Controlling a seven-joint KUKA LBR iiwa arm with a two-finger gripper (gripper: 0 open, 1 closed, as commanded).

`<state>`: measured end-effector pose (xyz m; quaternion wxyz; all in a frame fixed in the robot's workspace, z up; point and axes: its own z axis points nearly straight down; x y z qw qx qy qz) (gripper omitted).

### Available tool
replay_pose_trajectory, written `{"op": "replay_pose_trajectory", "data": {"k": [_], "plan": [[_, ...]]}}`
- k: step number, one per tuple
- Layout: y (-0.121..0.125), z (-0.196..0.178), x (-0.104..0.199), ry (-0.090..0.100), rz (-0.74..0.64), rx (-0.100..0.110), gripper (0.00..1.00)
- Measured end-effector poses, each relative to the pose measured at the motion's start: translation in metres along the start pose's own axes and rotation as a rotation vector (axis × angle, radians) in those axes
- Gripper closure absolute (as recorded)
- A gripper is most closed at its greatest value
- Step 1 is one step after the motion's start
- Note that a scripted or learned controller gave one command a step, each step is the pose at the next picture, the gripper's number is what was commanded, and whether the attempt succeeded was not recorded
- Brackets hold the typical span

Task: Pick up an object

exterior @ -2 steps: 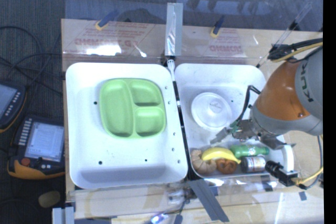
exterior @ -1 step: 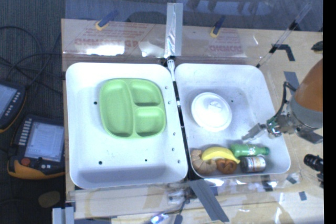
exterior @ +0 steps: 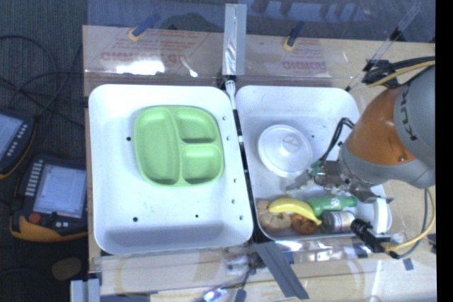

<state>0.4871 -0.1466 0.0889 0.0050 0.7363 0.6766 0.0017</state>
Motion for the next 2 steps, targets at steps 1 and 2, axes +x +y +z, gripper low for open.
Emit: {"op": "replay_pose_trajectory", "data": {"k": [1, 2], "plan": [[-0.002, -0.001, 0.047, -0.002, -0.411, -0.006, 0.0], [0.027, 0.0, -0.059, 0.0, -0.432, -0.006, 0.0]]}}
